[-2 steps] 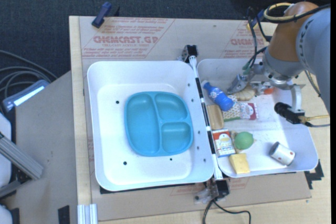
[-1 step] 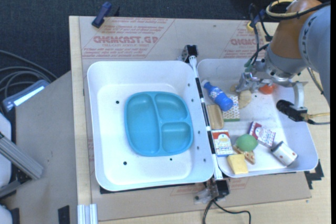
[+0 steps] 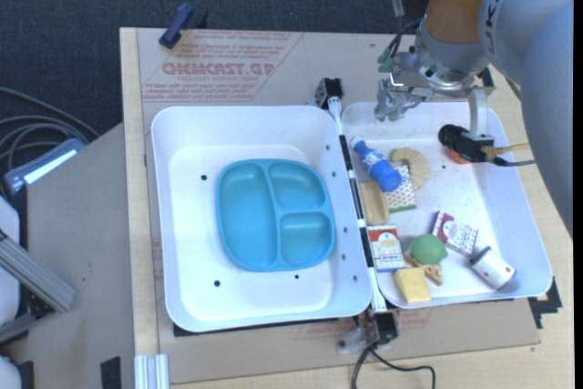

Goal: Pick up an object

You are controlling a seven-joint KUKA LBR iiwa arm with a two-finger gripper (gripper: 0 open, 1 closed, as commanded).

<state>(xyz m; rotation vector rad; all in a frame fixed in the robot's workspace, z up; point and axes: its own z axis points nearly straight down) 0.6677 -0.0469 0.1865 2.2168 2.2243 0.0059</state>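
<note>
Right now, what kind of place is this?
Probably a robotics lab pick-and-place bench: two white bins clamped on a board, a blue divided plate in one, small toys and packets in the other, loose cables beside.

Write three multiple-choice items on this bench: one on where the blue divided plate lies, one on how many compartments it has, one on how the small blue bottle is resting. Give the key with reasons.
1. The blue divided plate lies in:
A. the left bin
B. the right bin
C. on the bench outside both bins

2. The plate has how many compartments?
A. two
B. three
C. five

3. The small blue bottle is:
A. standing upright
B. lying on its side
C. lying on the plate

Key: 1 A, the plate sits in the middle of the left bin, away from the clutter in the right bin. 2 B, raised ridges split it into one long section and two smaller ones. 3 B, its body stretches along the right bin's floor, its white cap pointing toward the far rim.
</note>
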